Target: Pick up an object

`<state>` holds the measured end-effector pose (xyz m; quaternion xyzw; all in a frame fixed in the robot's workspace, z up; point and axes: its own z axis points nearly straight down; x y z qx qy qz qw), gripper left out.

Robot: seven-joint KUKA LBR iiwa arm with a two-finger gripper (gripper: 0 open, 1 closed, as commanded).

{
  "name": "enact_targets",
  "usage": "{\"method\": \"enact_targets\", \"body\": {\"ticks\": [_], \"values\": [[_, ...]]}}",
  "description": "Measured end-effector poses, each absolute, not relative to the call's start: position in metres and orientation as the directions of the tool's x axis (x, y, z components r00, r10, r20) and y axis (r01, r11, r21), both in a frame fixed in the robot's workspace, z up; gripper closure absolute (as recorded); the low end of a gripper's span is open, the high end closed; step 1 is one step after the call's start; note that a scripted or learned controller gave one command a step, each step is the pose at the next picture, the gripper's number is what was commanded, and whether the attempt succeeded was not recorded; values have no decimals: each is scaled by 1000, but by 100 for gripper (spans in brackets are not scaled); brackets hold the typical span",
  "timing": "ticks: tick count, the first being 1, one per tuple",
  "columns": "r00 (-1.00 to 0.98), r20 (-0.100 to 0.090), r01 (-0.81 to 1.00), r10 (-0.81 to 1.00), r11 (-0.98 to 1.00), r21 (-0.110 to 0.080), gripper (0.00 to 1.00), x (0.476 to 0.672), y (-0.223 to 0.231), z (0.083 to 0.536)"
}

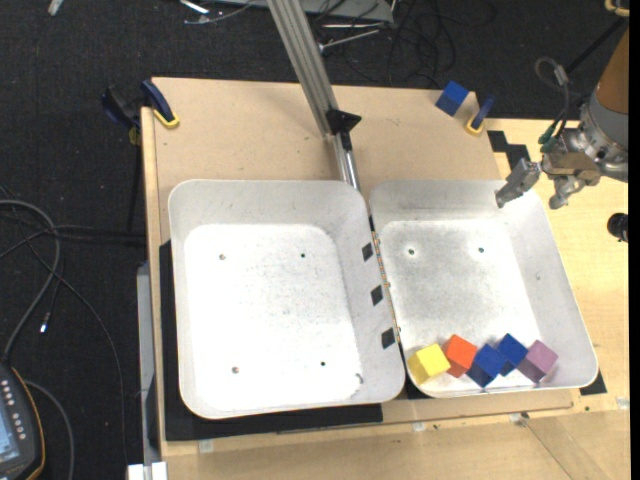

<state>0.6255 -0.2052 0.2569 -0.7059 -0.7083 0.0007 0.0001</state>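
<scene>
This is a robotics lab or test cell. A plywood table [250, 128] stands on dark carpet [70, 48] strewn with loose black cables [40, 258]. Clamps [155, 103] grip the table's far edge, and an aluminium strut [300, 48] slants across it. Two white bins [265, 288] sit side by side, one holding plain coloured blocks [485, 358].
</scene>
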Motion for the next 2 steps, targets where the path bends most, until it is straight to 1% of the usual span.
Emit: {"method": "enact_targets", "body": {"ticks": [1, 2], "values": [[-5, 3, 1000, 1000, 5, -8, 0, 614, -149, 121], [-8, 3, 1000, 1000, 8, 4, 0, 566, -85, 200]]}}
